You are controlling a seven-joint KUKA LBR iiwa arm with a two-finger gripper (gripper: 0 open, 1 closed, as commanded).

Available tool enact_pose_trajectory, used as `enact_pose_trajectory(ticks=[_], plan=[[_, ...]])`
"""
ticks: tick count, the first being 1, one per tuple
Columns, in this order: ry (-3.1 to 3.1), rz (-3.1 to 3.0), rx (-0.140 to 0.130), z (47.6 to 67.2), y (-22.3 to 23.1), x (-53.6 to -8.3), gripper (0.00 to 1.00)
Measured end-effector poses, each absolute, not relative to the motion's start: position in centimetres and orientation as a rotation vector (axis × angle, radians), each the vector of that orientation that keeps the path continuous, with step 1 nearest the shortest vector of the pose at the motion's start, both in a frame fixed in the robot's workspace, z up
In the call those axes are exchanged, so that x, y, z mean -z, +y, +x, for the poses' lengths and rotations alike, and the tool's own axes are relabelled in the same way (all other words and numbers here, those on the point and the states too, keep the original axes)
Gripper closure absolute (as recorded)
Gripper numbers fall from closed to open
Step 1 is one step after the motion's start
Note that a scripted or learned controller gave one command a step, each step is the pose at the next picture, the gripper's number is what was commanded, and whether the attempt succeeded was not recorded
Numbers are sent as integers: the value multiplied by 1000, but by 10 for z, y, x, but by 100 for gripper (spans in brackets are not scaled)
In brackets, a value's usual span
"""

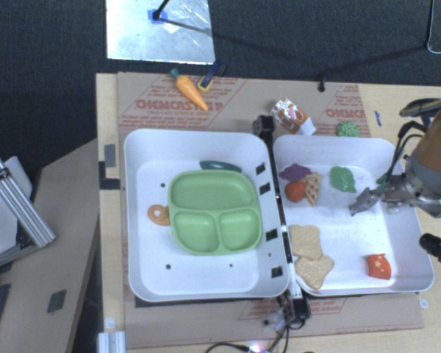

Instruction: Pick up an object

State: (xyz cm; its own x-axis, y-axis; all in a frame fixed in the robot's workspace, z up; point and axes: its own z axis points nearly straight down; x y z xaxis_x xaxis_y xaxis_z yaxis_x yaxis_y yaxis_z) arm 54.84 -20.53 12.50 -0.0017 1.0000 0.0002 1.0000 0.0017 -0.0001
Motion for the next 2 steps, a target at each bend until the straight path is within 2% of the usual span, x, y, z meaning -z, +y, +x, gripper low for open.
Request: enact_pose_trajectory(ticks=[1, 2], plan=[[-2223, -2218, -1, 549, -205, -82, 0], [-2226, -2222, 3, 550, -206, -95, 100]])
